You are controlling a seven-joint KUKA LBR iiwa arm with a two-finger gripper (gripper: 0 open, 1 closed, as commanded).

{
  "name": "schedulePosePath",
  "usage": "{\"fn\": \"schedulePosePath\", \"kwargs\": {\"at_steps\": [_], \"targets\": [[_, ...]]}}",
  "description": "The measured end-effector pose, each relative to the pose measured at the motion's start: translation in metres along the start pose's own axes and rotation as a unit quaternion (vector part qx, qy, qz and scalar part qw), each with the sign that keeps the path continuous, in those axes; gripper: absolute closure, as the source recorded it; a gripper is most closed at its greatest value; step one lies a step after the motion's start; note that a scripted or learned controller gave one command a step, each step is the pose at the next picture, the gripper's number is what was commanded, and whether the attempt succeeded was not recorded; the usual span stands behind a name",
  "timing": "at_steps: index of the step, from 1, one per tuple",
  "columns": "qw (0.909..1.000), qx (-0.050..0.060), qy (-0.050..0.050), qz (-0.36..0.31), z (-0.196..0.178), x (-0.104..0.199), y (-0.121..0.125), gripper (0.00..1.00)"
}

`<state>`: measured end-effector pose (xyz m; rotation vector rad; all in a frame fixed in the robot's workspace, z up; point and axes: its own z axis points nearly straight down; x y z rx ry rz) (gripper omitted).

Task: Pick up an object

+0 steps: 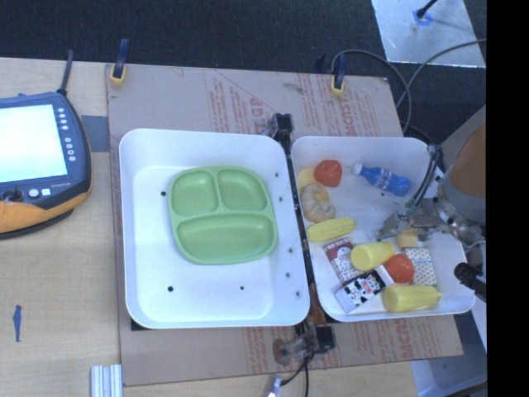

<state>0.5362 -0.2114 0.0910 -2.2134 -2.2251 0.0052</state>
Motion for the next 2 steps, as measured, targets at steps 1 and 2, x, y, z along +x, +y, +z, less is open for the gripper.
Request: {"fn": "schedulePosePath", "kwargs": {"at_steps": [1,2], "targets": [[1.0000,0.000,-0.001,-0.001,-0.011,-0.001,0.000,1.00],[1.0000,0.000,0.001,-0.001,-0.003,0.072,0.020,1.00]]}}
